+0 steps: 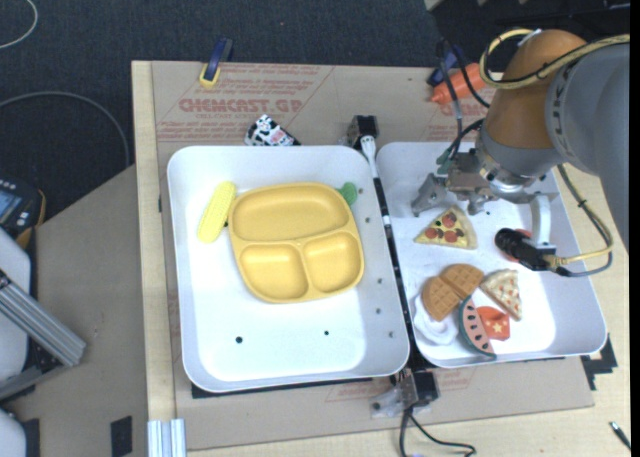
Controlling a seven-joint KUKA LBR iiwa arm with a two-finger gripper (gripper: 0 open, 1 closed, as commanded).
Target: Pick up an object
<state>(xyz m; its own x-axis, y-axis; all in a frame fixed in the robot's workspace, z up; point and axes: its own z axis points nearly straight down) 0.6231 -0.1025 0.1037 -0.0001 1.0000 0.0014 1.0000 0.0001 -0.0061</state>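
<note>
Table (160, 105): two white bins are carried side by side, the left bin (290, 340) toward the left edge, the right bin (565, 320) toward the right edge. The arm (530, 105) is seen reaching in over the far right corner, and that corner of the right bin is covered by it. A yellow divided tray (295, 240) is set in the middle of the left bin, leaving little else there to grasp: a yellow corn cob (215, 210) just beside its left rim, and a green piece (347, 192) largely hidden behind its far rim, kind not determined. The tool (450, 200) is held low over the far half of the right bin, fingers spread apart with nothing seen between them; the tips are hard to separate from the white floor. The placement is judged to be aimed at the pizza slice (447, 231), lying flat just on the near side of the tool. Toward the near edge a waffle (448, 290), a watermelon slice (480, 327) and a second pizza slice (502, 295) are crowded together, touching; a white item (430, 330) is partly buried under them.
</note>
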